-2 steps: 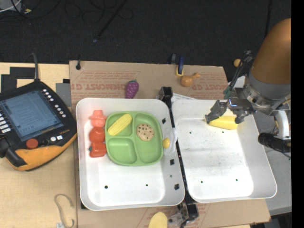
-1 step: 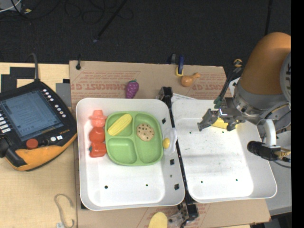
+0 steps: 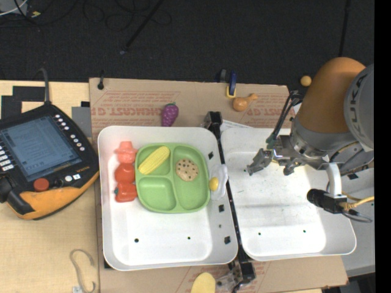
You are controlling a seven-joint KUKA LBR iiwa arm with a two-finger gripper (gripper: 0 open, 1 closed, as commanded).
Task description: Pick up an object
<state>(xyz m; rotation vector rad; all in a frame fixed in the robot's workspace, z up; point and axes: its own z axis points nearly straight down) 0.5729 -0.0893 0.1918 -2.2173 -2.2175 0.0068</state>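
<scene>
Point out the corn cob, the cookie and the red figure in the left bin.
corn cob [image 3: 153, 159]: camera view, middle of the yellow cob.
cookie [image 3: 187, 170]: camera view, centre of its speckled top.
red figure [image 3: 125, 179]: camera view, its red torso, beside the green tray.

2 white bins [image 3: 122, 249]; a green tray [image 3: 164, 197] holding yellow corn [image 3: 153, 159] and a brown speckled cookie [image 3: 187, 170]; a red figure [image 3: 125, 173]; purple grapes [image 3: 170, 114].

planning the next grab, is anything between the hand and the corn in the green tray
Yes: the raised rims where the two bins meet lie between the hand, over the right bin, and the corn in the green tray.
</scene>
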